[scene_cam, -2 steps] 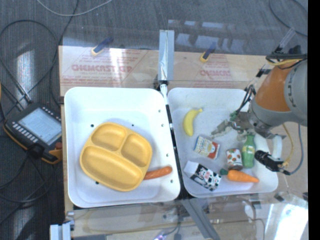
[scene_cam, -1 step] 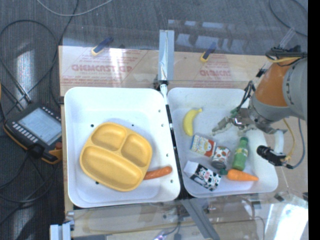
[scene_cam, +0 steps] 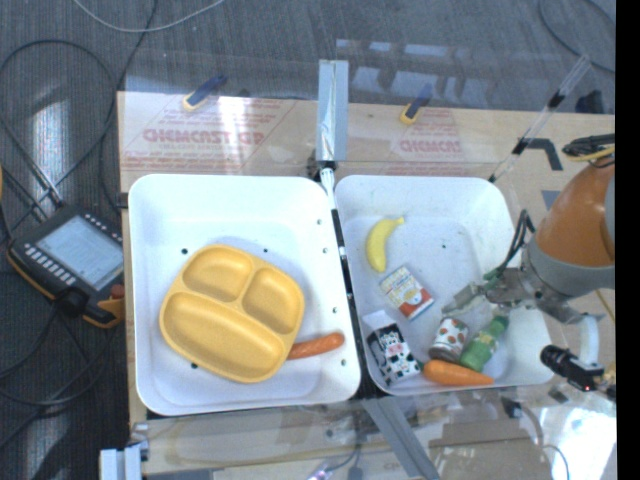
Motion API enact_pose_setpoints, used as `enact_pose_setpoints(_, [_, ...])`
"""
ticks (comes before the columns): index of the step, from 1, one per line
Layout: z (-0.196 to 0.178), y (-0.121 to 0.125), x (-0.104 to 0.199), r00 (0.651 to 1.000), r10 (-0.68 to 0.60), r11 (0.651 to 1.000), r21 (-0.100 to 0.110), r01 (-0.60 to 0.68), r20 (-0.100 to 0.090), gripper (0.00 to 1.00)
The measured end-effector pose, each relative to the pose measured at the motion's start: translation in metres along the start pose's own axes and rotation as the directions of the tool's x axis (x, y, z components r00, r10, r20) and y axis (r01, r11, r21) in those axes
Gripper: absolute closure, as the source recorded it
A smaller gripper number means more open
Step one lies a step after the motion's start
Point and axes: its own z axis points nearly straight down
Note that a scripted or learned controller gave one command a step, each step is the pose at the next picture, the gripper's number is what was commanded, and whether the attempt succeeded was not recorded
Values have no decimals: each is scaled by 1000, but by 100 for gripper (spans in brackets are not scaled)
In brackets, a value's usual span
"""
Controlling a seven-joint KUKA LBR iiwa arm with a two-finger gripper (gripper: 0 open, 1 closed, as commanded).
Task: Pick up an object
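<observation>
The gripper is low inside the right bin, near its right wall, and its two thin fingers stand apart, with nothing between them. Just below the fingertips stands a small can, and beside the can lies a green bottle. A carrot lies along the front wall of this bin, touching or almost touching the bottle. A little left of the gripper is a small snack box, and a black-and-white carton lies nearer the front. A banana lies further back. In the left bin there is a yellow divided plate, and an orange sausage touches its right edge.
</observation>
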Motion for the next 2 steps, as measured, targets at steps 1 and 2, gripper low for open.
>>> enact_pose_setpoints(1, [3, 72, 35, 997, -81, 997, 1, 81, 8, 0])
enact_pose_setpoints(2, [9, -13, 77, 964, -265, 964, -19, 266, 22, 0])
